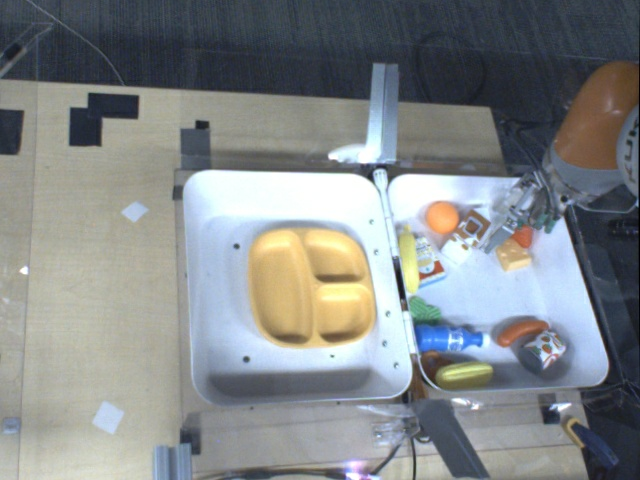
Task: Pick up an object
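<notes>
one hand (508,226) hovers just above the cheese wedge (515,257).

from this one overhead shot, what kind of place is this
Probably a robot lab bench for grasping tests, not a kitchen: two white bins sit in a wooden bench, one holding a yellow divided tray, the other toy food like an orange, with a robot arm reaching in.

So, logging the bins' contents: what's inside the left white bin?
The left white bin holds one yellow plastic tray with three compartments, nothing visible in them. Whatever lies beneath the tray is covered.
</notes>
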Controlling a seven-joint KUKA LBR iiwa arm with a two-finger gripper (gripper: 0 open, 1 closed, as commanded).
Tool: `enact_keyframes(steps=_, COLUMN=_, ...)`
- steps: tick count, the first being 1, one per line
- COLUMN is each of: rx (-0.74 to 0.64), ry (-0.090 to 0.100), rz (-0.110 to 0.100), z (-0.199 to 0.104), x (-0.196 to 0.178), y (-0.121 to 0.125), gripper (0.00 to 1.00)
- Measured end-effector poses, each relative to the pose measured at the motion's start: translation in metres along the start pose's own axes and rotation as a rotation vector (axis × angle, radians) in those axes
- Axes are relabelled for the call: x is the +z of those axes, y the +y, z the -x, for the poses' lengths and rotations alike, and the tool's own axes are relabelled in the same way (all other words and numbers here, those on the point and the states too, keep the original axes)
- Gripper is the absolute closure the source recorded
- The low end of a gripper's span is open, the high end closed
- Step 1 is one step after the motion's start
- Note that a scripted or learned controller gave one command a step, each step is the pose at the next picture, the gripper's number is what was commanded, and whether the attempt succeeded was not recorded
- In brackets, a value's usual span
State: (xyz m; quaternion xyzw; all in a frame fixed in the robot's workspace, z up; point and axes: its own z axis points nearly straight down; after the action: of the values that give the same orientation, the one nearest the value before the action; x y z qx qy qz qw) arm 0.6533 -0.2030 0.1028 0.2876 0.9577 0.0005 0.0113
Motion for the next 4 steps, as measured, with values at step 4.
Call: enact_keyframes(steps=4, rx=0.340, ry=0.026, rz=-0.008, z=-0.007, x=0.016, y=0.027, gripper=0.00)
